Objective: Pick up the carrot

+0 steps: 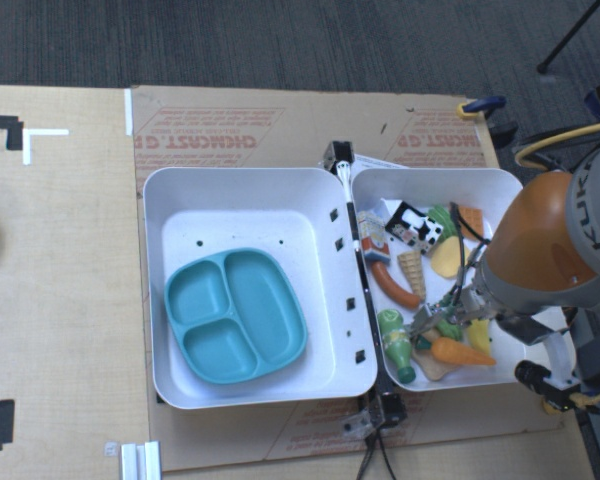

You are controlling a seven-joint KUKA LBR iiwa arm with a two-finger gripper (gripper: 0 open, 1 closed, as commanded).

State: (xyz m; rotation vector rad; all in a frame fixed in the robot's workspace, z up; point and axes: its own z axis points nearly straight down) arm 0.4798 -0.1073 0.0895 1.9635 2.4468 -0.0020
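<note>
gripper (442,318) low in the right bin (510,183), among the toy food; I cannot tell its grip | carrot (462,353) lies just below it, near the bin's front wall

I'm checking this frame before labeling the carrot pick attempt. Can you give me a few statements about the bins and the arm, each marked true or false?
1. The blue divided plate lies in the left bin. True.
2. The carrot is in the left bin. False: it lies in the right bin, near its front edge.
3. The gripper is over the right bin, just above the carrot in the picture. True.
4. The carrot is lifted clear of the bin. False: it lies among the other toy foods.
5. The hot dog sits on the blue plate. False: it lies in the right bin near the divider.
</note>
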